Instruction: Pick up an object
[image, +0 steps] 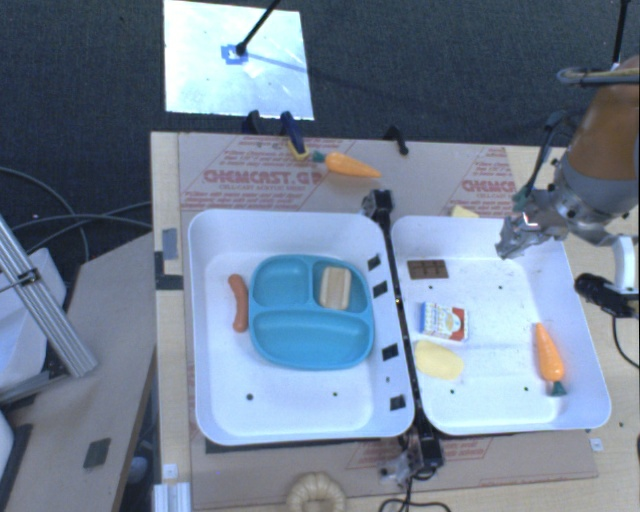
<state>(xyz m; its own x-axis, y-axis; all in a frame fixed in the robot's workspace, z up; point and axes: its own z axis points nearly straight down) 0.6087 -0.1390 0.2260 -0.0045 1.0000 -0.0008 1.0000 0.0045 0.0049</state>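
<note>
Blue sectioned plate (300, 340) smooth; glossy tapered carrot (547, 357); pincer (512, 243) above bin.

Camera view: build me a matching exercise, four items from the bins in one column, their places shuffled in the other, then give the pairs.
Things:
1. sausage
2. chocolate bar
3. bread slice
4. carrot

Places:
A. in a compartment of the blue divided plate
B. right bin, near its right wall
C. left bin, on the floor left of the plate
D. right bin, upper left area, near the divider

Pairs: 1-C, 2-D, 3-A, 4-B
</note>
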